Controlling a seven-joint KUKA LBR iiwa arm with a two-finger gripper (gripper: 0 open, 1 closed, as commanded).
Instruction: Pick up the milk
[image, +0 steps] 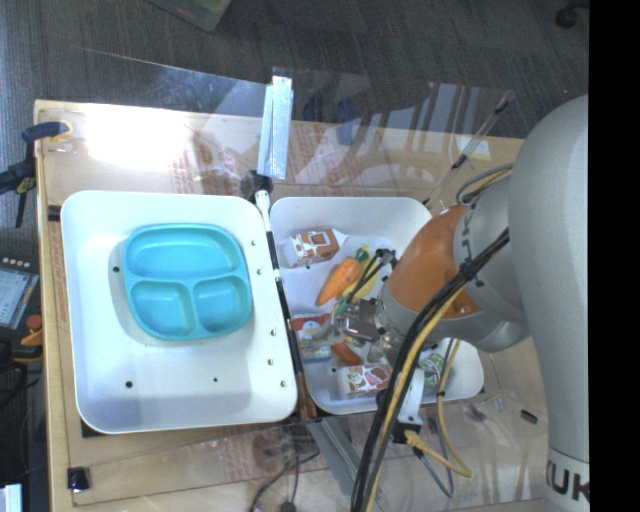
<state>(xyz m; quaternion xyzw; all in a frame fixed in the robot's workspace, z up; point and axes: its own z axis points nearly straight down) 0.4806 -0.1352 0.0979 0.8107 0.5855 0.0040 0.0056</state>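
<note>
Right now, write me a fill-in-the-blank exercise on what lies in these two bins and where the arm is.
1. The blue tray with three compartments sits in the ____ bin.
2. The carrot lies in the ____ bin.
3. The arm reaches down over the ____ bin.
4. The band above the wrist is ____.

Missing words: left; right; right; orange

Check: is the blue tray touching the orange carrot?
Apart. The camera view shows the blue tray lying in the left bin, while the orange carrot lies in the right bin, with both bin walls between them.
</note>
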